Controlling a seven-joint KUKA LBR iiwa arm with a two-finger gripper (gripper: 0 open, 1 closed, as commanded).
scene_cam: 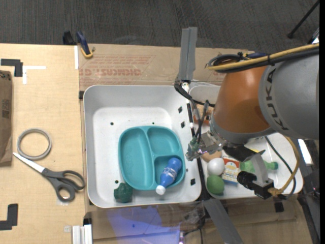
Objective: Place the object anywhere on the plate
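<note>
we take the small blue bottle (170,172) with its white cap to be the task's thing; it lies on its side in the lower right compartment of the teal divided plate (137,151), cap end poking over the rim, so the placing looks largely done. it seems light, hard plastic, smooth and round, likely to roll or slip; we would grip it across the middle of the body, not by the cap. the plate is glossy, rounded, moulded plastic inside the left white bin (101,111). a dark green lumpy object (122,192) sits in that bin just beside the plate's lower corner. the gripper (195,149) hangs over the wall between the bins; whether it is open or closed, we cannot tell. in the right bin (294,159), a white egg shape (216,165) and a green ball (215,185) look smooth.
</note>
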